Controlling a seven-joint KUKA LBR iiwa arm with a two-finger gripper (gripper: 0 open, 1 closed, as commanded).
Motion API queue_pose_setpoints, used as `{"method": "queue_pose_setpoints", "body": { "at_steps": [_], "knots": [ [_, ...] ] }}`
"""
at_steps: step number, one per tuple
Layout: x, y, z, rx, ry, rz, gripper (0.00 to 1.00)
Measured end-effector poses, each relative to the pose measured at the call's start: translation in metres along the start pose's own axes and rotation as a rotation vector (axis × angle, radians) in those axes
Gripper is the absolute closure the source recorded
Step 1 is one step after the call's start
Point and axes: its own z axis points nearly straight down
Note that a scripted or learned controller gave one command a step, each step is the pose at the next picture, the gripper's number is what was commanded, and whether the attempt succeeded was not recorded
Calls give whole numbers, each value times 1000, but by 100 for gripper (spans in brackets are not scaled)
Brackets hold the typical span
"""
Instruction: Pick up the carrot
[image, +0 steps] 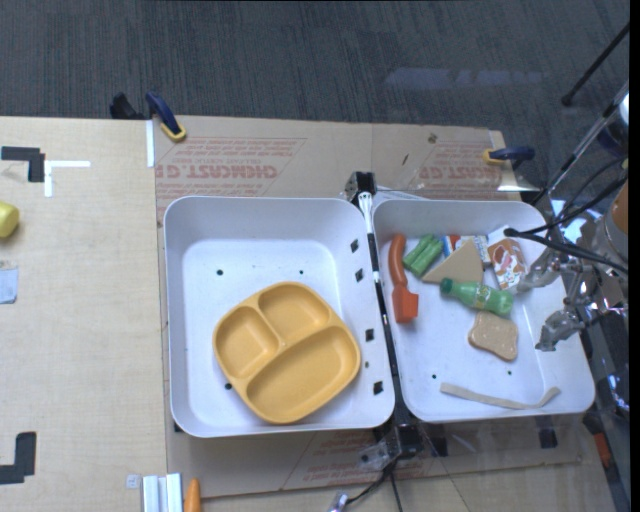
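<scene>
From above, the long orange plastic toy carrot lies in the right white bin, by its left wall. It looks light, hard and slippery; grab its middle. The metal claw at right edge: cannot tell its state.

One fixed camera is looking down on the bench from above, tilting at a slant so the dark floor is showing toward twelve o'clock. It is sitting far enough back to be taking in both white bins whole: the left bin is lying just toward nine o'clock of centre, the right bin toward three o'clock. The arm's gripper is entering at three o'clock, at the right bin's far rim.
</scene>
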Motion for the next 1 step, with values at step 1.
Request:
{"method": "queue_pose_setpoints", "body": {
  "at_steps": [1],
  "knots": [
    [-12, 22, -314, 1, -4, 28, 0]
  ]
}}
